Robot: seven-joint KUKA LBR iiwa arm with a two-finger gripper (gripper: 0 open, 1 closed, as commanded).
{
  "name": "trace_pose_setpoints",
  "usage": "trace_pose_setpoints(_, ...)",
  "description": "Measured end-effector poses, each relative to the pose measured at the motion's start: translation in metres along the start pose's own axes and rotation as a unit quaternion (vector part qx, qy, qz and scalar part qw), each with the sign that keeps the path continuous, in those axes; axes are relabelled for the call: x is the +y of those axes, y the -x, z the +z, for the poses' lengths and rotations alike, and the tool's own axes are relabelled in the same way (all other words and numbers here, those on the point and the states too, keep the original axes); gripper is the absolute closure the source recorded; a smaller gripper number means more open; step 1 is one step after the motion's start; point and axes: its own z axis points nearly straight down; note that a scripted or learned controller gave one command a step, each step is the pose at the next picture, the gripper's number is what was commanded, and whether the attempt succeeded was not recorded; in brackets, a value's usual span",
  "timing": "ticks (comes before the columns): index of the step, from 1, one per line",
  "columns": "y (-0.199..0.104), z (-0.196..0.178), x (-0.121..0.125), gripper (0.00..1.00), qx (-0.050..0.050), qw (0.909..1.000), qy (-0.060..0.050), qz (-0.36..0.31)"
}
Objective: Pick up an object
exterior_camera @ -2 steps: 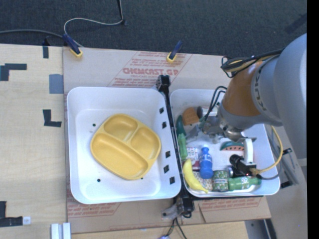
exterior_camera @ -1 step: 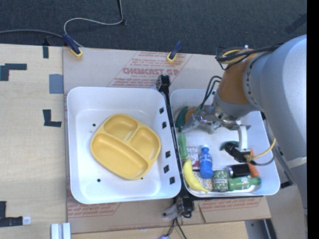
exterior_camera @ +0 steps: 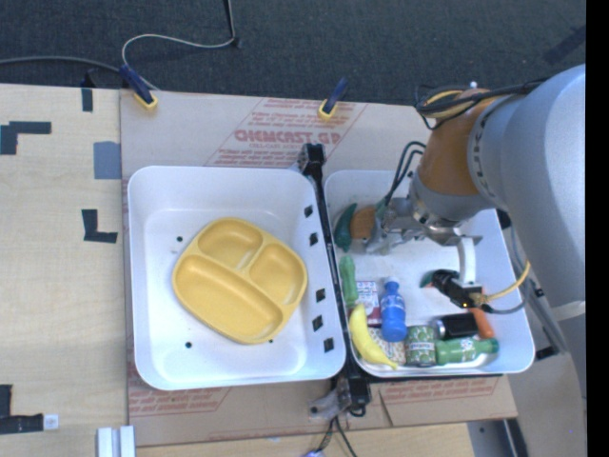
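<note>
My gripper [exterior_camera: 381, 233] is low in the back left part of the right bin [exterior_camera: 514, 350]. It is right beside a brown round object with a green end [exterior_camera: 360, 222], but I cannot see whether it touches it. In front of it lie a green cucumber-like piece [exterior_camera: 348, 279], a blue bottle [exterior_camera: 392, 307], a yellow banana [exterior_camera: 366, 341], a small patterned box [exterior_camera: 419, 346], a green bottle [exterior_camera: 466, 350], a black can [exterior_camera: 455, 327] and an orange piece [exterior_camera: 485, 324].
The left bin [exterior_camera: 152, 350] holds a yellow divided plate [exterior_camera: 240, 279] at its middle. A black clip [exterior_camera: 311, 156] sits at the back of the divider between the bins. The arm's grey body covers the right bin's back right corner.
</note>
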Motion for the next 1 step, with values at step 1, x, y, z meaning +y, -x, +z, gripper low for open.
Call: trace_pose_setpoints(1, -0.0255, -0.1123, -0.0313, 1.00, 0.000, 1.0000, 0.000, 0.000)
